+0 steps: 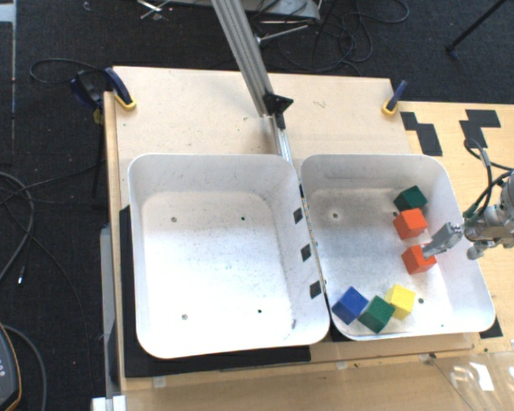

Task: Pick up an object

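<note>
Several small blocks lie in the right bin (360, 178). A dark green block (409, 198) sits near the far right, with an orange block (410, 222) just in front of it. A second orange block (419, 259) lies closer to me. Along the front are a yellow block (402, 299), a green block (378, 313) and a blue block (351, 304). My gripper (459, 244) hangs over the bin's right rim, open, with nothing between its fingers. One finger (442, 239) points at the second orange block and stops just right of it.
The left bin (154, 178) stands beside the right one, and their rims meet at the middle. A slanted metal rail (244, 45) comes down from the back to the bins' shared edge. Yellow clamps (120, 92) hold the board's far corners.
</note>
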`<action>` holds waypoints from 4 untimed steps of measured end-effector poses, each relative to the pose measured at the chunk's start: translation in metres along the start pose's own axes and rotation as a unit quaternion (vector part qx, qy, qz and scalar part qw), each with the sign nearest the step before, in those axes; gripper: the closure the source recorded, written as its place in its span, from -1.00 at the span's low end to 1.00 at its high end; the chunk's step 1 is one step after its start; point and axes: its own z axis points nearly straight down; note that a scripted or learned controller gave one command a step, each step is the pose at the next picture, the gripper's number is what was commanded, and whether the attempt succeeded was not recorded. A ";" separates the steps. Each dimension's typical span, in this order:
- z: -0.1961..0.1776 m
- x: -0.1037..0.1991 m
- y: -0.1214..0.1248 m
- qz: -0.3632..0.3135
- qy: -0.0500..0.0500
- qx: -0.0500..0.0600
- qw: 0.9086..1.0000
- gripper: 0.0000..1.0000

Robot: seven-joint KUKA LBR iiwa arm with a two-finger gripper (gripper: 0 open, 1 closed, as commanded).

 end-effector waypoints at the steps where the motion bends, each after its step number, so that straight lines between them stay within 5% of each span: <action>1: 0.127 -0.012 0.050 -0.002 0.000 -0.001 1.000 -1.00; 2: 0.115 -0.012 0.050 -0.002 -0.001 -0.002 1.000 1.00; 3: 0.024 0.048 0.060 -0.003 0.000 -0.004 1.000 1.00; 4: 0.027 0.147 0.066 -0.005 0.002 0.001 1.000 1.00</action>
